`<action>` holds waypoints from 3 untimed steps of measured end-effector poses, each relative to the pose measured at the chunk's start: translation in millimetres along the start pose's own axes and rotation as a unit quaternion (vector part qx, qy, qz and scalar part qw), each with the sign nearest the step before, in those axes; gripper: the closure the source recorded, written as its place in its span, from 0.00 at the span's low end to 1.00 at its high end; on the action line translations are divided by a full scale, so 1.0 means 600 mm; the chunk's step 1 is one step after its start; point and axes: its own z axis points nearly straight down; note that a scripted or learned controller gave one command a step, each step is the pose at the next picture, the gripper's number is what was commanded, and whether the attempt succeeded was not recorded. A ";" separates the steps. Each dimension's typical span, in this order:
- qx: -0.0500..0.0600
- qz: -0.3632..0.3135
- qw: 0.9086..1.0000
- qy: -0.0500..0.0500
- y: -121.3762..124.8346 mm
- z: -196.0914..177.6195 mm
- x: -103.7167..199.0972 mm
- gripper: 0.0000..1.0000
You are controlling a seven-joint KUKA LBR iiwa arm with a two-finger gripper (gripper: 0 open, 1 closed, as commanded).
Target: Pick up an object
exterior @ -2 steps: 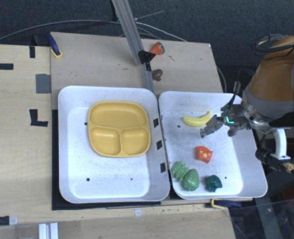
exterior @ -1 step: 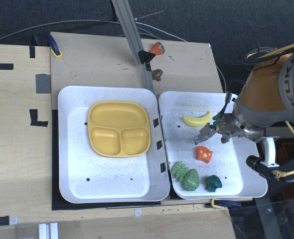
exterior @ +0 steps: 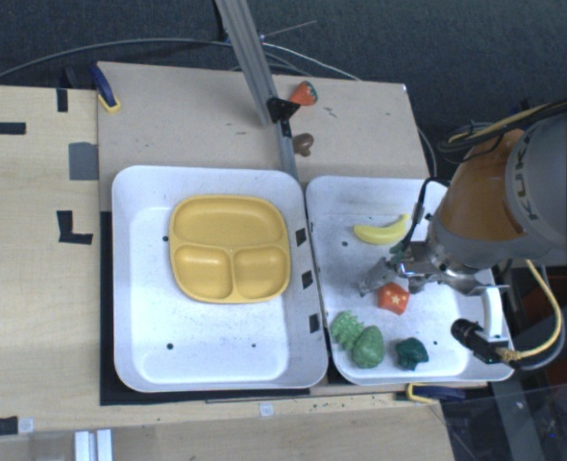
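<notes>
The right bin (exterior: pixel 476 368) holds a yellow banana (exterior: pixel 381 230), a small red-orange toy (exterior: pixel 393 299), two green toys (exterior: pixel 357 338) and a dark teal toy (exterior: pixel 411 352). My gripper (exterior: pixel 387 275) hangs low over the middle of this bin, just below the banana and directly above the red-orange toy's upper edge. The grey and orange arm reaches in from the right and hides the bin's right part. Nothing is visibly held.
The left bin (exterior: pixel 139 353) carries a yellow divided plate (exterior: pixel 231 246). A grey pole (exterior: pixel 248 46) slants down to the bins' shared back corner. A small orange-red item (exterior: pixel 305 92) and a brown item (exterior: pixel 303 144) lie on the bench behind the bins.
</notes>
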 end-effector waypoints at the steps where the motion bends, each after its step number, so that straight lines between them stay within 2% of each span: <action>1: -0.013 0.000 1.000 -0.005 0.009 0.063 -0.004 0.00; 2: -0.013 0.000 1.000 -0.004 0.009 0.045 -0.003 1.00; 3: -0.005 0.000 1.000 -0.001 0.009 -0.025 -0.006 1.00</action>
